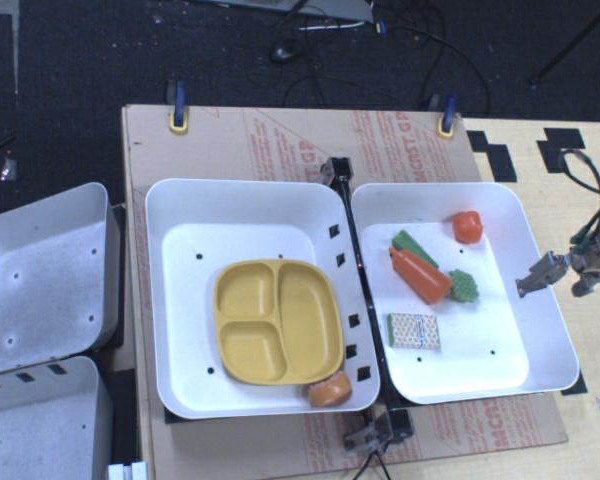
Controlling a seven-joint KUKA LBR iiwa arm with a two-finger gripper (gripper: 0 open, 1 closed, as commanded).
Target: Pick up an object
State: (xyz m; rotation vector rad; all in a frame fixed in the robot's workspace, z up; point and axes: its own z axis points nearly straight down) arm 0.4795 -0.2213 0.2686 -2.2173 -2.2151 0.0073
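Here, nearest you, the patterned packet (414,330) lies in the right bin (540,368); beyond it the carrot (420,274), broccoli (464,286) and tomato (467,226). The gripper (558,272), empty and parted, waits outside the rim, presumably before reaching in.

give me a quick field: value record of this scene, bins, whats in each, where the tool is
left bin: shallow white bin holding a yellow three-compartment plastic tray
left bin, near edge: orange rounded toy food beside the tray's near right corner
right bin: shallow white bin
right bin items: red-orange carrot-shaped toy, green strip behind it, small green broccoli-like toy, small red-orange round toy, flat pale patterned packet
tool: at the right bin's right rim, nothing seen between its fingers
task state: nothing lifted yet
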